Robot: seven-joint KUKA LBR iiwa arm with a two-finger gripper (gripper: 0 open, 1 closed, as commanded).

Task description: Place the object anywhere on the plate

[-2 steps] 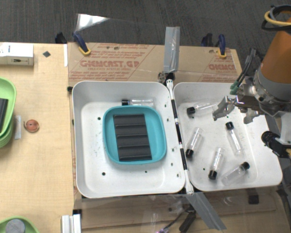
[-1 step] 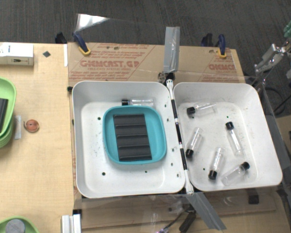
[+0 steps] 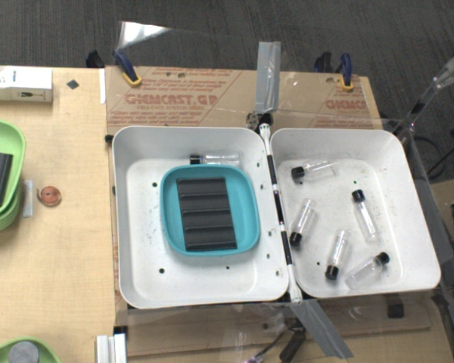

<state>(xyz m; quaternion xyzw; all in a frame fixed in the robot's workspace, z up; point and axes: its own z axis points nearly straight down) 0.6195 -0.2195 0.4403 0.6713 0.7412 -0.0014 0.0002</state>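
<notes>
A teal square plate with a black ridged insert lies in the left white bin. Just beyond the plate's far edge lies a clear vial with a black cap, on the bin floor and off the plate. In the right white bin lie several more clear, black-capped vials, among them one at the far left, one in the middle and one near the front.
Cardboard held by clamps lies under the bins' far side. On the wooden bench to the left are a green tray, a white box and a small copper disc.
</notes>
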